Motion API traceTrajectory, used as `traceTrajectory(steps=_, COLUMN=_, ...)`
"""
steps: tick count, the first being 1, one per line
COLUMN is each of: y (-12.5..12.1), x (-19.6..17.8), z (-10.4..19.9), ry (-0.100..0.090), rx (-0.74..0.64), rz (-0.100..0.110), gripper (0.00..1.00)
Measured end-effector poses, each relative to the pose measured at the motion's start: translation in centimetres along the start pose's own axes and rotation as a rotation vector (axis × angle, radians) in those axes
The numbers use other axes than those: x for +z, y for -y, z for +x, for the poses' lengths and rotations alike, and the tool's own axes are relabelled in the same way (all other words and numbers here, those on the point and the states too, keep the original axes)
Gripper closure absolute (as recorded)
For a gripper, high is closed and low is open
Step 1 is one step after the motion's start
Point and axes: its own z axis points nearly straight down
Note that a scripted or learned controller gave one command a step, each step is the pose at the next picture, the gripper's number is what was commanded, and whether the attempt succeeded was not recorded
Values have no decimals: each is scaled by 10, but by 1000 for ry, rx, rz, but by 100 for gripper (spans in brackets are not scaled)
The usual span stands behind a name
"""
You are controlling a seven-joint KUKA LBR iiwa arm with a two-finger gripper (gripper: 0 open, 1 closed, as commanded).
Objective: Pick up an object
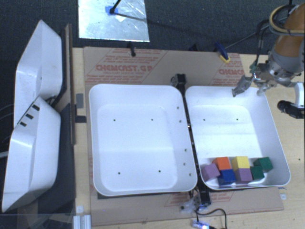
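Several small blocks cluster at the near edge of the right bin (224, 128): a purple block (209, 171), an orange block (222, 163), a blue block (227, 176), a yellow block (240, 162), a second purple block (244, 175) and two green blocks (261, 167). My gripper (250, 87) hangs over the far right rim of that bin, well away from the blocks. It is open, and nothing sits between its fingers (240, 86).
The left bin (138, 137) lies beside the right one on brown cardboard. Two white tubs (35, 118) lean at the far left. A shiny metal sheet (114, 13) lies beyond the bins. Cables run near the arm at the right.
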Motion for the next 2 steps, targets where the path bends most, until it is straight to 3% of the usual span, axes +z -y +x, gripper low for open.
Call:
traceTrajectory(steps=1, y=54, x=68, z=16, ry=-1, rx=-1, rz=1, gripper=0)
traceTrajectory(steps=2, y=157, x=106, z=8, ry=0, rx=3, rz=1, gripper=0)
